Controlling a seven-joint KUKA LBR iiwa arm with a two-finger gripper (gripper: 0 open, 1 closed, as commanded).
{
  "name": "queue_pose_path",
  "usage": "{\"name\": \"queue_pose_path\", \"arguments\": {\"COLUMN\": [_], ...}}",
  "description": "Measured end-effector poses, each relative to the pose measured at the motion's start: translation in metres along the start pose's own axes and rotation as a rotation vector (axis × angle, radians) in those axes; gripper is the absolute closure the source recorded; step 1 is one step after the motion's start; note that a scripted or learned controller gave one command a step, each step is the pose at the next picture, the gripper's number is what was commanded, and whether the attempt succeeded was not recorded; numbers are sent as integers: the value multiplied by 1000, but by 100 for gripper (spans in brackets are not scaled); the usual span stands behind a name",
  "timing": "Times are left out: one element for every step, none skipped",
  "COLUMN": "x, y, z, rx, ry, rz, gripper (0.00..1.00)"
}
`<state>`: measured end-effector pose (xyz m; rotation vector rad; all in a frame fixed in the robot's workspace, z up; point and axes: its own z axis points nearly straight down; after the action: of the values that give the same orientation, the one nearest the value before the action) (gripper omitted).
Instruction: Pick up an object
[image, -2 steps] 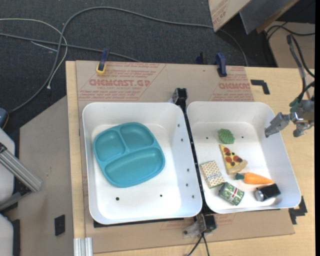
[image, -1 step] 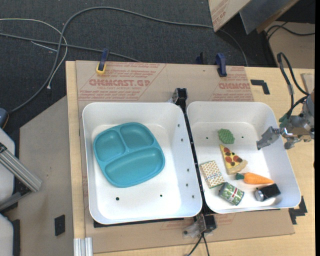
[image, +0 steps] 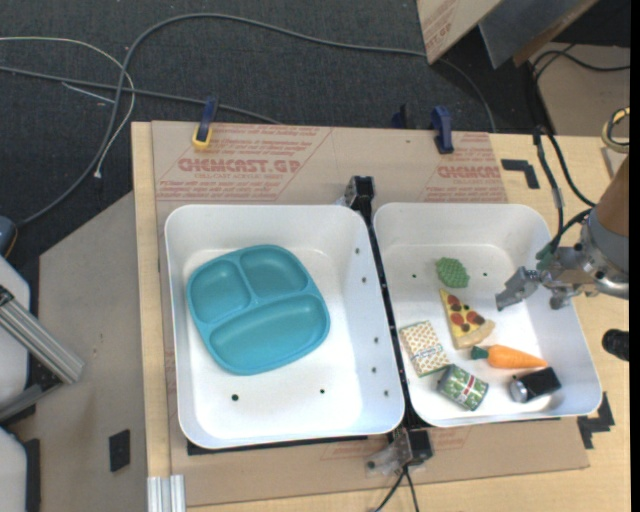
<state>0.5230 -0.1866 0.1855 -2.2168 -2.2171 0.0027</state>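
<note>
A teal plate (image: 259, 309), orange carrot (image: 510, 355) and yellow pizza slice (image: 463, 319) (red-dotted).

**Around the blue plate**

A blue plate (image: 259, 308) with three parts lies in the left white bin (image: 190, 250). To the right of the plate sits a second white bin (image: 480, 222). Behind the plate, two blue clamps (image: 206, 122) (image: 442, 129) grip a brown board (image: 300, 160) on the bench (image: 90, 300). Far behind the plate, grey wires (image: 120, 90) lie on dark carpet (image: 300, 60).
</note>
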Motion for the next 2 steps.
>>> {"name": "queue_pose_path", "arguments": {"x": [0,0], "y": [3,4], "z": [43,29], "rx": [0,-7], "ry": [0,-2], "rz": [0,0], "gripper": [0,100]}}
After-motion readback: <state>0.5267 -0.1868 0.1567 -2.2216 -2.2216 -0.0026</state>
